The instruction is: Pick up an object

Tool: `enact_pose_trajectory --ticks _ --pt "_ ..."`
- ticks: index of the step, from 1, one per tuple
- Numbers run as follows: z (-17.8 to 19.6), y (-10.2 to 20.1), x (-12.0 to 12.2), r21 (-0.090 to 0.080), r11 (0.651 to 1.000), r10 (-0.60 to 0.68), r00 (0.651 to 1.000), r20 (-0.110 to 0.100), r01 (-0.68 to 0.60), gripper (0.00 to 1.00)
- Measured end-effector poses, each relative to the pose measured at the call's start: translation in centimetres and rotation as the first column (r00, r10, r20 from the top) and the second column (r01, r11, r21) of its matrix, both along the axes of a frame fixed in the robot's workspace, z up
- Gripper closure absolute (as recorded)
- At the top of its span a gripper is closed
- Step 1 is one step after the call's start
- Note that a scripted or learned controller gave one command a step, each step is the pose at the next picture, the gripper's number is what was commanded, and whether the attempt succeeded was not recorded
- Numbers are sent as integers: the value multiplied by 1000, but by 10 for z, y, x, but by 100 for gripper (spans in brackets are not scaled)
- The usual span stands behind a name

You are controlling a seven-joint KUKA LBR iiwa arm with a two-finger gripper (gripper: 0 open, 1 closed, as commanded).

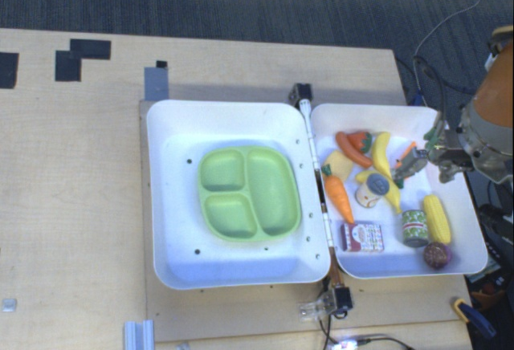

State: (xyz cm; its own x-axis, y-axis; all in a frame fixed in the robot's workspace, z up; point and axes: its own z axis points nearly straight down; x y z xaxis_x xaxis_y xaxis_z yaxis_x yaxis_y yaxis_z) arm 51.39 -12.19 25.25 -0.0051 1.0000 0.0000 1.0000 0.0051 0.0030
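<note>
Reaching in from the right w/ my grey arm (491,128), orange band above the wrist, over the far right side of the right-hand shallow white plastic bin (466,216). Left-hand white bin (173,180) sits just beside it, the two touching along a centre seam. In the left bin lies a pale green three-compartment plastic plate (249,192), roughly centred.

My gripper (419,160) hangs over the right bin's upper right part, fingers pointing left toward the toys. Can't tell from this angle if they're spread or closed; nothing visibly between them.

Right bin contents, big to small approx.:
- yellow plastic banana (384,168), lying lengthwise down the middle, its top end near my fingertips.
- orange plastic carrot (338,197) at the bin's left side, tilted, just beside the seam.
- red-orange pepper-like toy (353,144) at the top, touching the banana's upper end.
- yellow corn cob (437,217) at right, near the bin wall.
- small red-and-white printed box (363,238) at bottom left, below the carrot tip.
- green tin can (414,228) just left of the corn, touching or nearly so.
- round tan toy w/ a dark blue top (373,189), tucked against the banana's left side.
- dark maroon round fruit (437,255) in the bottom right corner, below the corn.

All pickable items still lie in the bin.
</note>
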Motion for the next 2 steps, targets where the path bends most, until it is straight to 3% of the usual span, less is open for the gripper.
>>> enact_pose_trajectory --ticks 1,2 --pt "-111 -38 -27 0 1000 -3 1000 -3 3 0" --pt "-163 -8 -22 -5 1000 -3 1000 14 3 0"
